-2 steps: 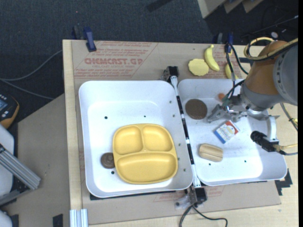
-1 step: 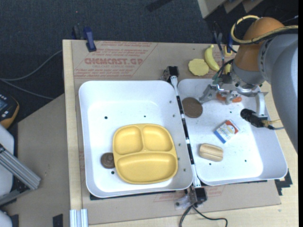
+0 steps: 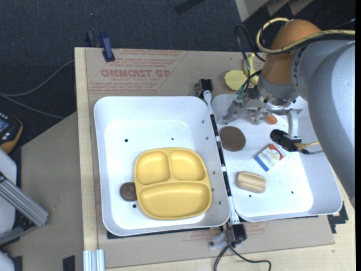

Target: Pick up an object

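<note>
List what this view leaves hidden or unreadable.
- Gripper: finger state lost under the wrist, top of the right bin.
- Brown disc: partly behind the yellow tray.
- Yellow object: partly covered by cables.
- Small packet: print too small to read.

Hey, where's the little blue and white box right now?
The blue and white box lies in the right bin, just above and to the right of the tan bread roll and right of the brown disc.

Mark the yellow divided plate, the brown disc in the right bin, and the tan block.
yellow divided plate [image 3: 171, 183], camera view, centre ridge.
brown disc [image 3: 232, 138], camera view, its middle.
tan block [image 3: 251, 182], camera view, top face.
</note>
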